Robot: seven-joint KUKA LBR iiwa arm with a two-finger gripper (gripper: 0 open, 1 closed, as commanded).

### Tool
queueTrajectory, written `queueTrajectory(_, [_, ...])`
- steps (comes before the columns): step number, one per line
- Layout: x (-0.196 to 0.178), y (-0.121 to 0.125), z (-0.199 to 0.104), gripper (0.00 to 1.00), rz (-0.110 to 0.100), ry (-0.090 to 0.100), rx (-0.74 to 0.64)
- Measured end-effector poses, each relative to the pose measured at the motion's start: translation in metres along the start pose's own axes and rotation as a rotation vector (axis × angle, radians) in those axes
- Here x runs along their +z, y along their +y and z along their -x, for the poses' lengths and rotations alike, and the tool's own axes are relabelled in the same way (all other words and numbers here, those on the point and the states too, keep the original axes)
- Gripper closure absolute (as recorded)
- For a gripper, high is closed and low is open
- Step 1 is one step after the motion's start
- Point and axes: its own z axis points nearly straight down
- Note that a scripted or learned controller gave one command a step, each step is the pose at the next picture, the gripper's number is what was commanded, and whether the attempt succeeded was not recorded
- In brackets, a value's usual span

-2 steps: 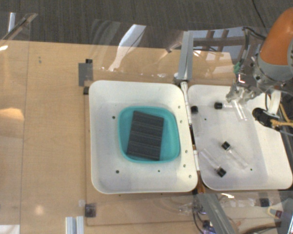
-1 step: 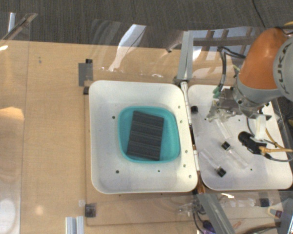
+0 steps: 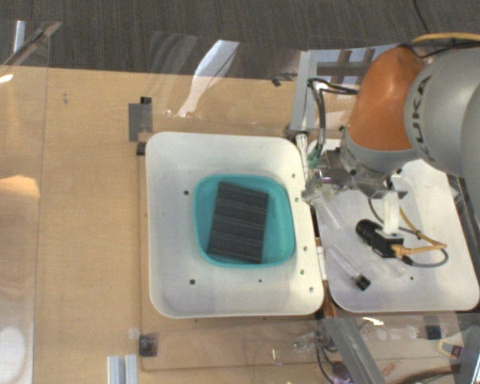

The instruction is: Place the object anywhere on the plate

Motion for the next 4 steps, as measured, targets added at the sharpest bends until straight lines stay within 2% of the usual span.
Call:
queueTrajectory(1, [0.000,0.000,0.001,0.00,0.000,0.000,0.001])
queueTrajectory(2, [-0.020,-0.013,0.086,0.00,0.004,-0.002,0.083])
queueTrajectory(3, [0.000,-0.033,0.006,0.00,0.000,0.000,0.059])
queueTrajectory(4, [0.000,-0.014,-0.040,0.00,0.001,0.000,0.063])
